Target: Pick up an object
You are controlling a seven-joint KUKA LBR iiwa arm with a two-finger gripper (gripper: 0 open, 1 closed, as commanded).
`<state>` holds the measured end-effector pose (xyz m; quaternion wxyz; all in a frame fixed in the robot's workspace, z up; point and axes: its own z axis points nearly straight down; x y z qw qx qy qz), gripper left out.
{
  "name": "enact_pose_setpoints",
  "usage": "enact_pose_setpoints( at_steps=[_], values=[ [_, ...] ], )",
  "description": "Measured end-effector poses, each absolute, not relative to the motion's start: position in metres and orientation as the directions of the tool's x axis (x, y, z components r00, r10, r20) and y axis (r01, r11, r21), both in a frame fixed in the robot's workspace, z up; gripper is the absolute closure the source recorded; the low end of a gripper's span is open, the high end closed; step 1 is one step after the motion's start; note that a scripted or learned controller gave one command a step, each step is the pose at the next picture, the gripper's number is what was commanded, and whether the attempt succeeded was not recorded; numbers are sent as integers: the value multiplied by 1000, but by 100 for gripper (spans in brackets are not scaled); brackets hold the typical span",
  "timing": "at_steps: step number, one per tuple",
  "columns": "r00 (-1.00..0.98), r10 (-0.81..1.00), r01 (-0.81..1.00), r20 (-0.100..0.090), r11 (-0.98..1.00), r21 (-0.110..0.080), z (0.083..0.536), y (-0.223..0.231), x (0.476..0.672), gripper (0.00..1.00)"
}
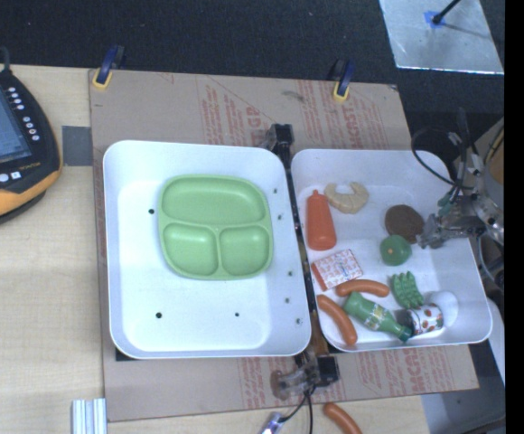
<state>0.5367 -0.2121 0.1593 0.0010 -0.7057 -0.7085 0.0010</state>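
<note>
Bench (45, 278): cardboard sheet (244, 107), two white bins (126, 242), pendant (9, 152).

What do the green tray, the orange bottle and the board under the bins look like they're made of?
Green tray: looks like moulded plastic, matte, one even colour with soft rounded compartments. Orange bottle: probably toy plastic, smooth and slightly glossy. Board: seems to be cardboard, dull brown with faded red printing, held by clamps.

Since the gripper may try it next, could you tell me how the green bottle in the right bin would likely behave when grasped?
The green bottle lies on its side, so it may roll if nudged. Its smooth round body could slip between fingers. A sausage and a red-white can crowd it and may shift too.
</note>
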Motion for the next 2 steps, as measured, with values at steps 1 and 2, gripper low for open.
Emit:
enact_pose_setpoints(
  at_steps=[1,2],
  values=[
    [-3,1000,1000,0,3,-2,215,-212,555,100],
    [-3,1000,1000,1,3,-2,208,-212,599,100]
  ],
)
